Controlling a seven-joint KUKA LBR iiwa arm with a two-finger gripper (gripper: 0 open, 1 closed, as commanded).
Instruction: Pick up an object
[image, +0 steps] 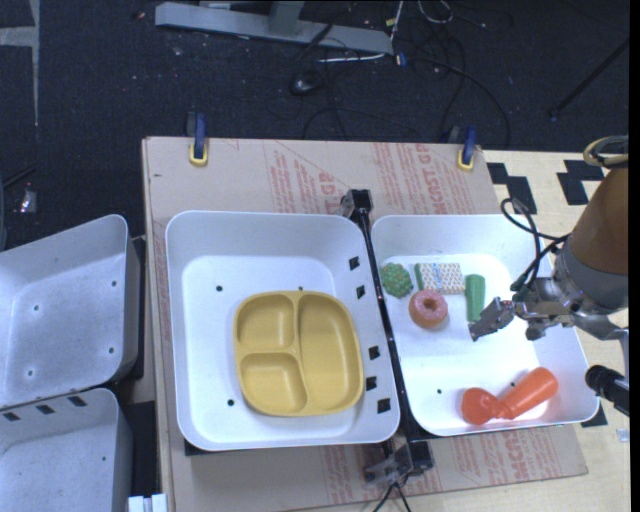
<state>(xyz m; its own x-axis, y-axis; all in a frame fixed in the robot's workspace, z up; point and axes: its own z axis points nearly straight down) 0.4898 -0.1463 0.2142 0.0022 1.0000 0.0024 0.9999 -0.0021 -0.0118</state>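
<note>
From my station, the yellow divided plate (298, 352) fills the left bin (190, 300). Right of it, in the right bin (440, 235), I see a green ball (397, 280), patterned block (441, 276), pink donut (429, 309), green cylinder (474, 297) and orange bottle (509, 396). The gripper (497, 320) hovers just right of the cylinder; whether its jaws are parted or clenched I cannot tell. Red print on the bench (260, 175) is unreadable.

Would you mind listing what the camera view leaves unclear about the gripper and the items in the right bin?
- Gripper: small and dark; finger state unreadable, nothing seen between them.
- Arm: cut off by the right edge.
- Patterned block: print too small to read.
- Orange object: identity unclear.
</note>
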